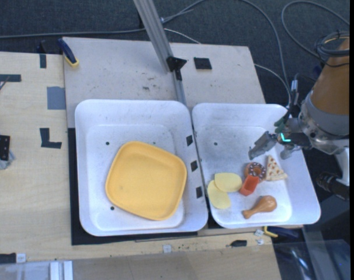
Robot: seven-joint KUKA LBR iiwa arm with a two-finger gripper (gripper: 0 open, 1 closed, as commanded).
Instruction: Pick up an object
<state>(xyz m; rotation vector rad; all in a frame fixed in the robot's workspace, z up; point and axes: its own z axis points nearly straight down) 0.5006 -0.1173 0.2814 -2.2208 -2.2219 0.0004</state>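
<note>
In the camera view, two shallow white bins sit side by side on the bench. The left bin (86,156) holds a yellow square plate (146,180), lying flat. The right bin (224,118) holds a cluster of toy food toward its near right part: two pale yellow potato slices (222,189) overlapping each other, a red cup-like piece (249,185) just beside them, a small chocolate doughnut (255,169) touching the red piece from behind, a pizza wedge (274,169) to the doughnut's right, and a brown chicken drumstick (260,205) nearest the front rim.

The arm comes in from the right, and its gripper (274,147) hangs over the right bin, just behind the doughnut and pizza wedge. The two fingers stand spread apart, one pointing left over bare bin floor, the other nearer the pizza wedge. Nothing lies between them.

As a judgement, the pick has not happened: every object rests on the bin floor. Descending onto one item, closing and lifting all remain. The doughnut or pizza wedge look the nearest candidates.
</note>
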